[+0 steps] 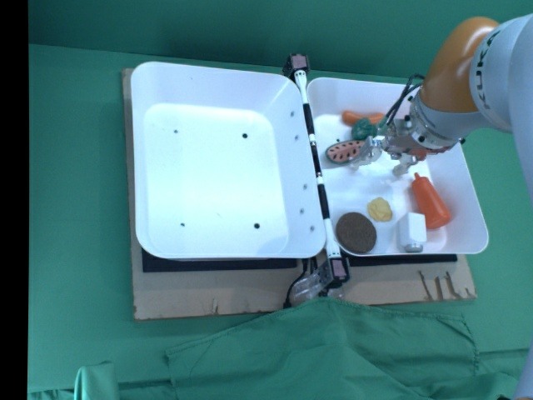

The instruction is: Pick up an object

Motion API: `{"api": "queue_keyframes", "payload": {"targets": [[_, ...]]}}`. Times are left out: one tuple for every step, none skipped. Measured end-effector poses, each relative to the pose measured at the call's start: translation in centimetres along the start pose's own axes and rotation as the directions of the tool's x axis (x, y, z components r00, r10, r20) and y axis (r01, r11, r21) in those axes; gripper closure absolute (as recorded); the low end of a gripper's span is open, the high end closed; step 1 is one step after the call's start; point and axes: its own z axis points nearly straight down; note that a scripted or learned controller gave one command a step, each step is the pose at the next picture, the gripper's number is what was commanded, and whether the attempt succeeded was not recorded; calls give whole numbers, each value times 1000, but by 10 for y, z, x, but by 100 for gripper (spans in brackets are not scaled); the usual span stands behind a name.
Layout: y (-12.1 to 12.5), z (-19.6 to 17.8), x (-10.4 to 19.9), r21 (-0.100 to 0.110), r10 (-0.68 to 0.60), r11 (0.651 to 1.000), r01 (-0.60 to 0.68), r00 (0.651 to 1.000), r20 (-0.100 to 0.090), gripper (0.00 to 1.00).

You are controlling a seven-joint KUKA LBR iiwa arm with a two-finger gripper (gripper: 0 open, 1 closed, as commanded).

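Note:
In the right bin my gripper hangs low over the upper middle, open, and I see nothing between its fingers. A watermelon-slice toy lies just left of the left finger. Behind it sit a dark green leafy toy and an orange carrot. An orange bottle lies to the gripper's lower right. Nearer the front are a yellow lump, a brown round disc and a small white bottle.
The left bin holds only a few dark specks. A black-and-white divider bar runs between the bins. Green cloth is bunched along the front of the bench. The arm comes in from the upper right.

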Motion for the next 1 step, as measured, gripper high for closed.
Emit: {"api": "queue_keyframes", "payload": {"targets": [[-32,-2,-57,-5,6,1000,-6,1000,1,0]]}}
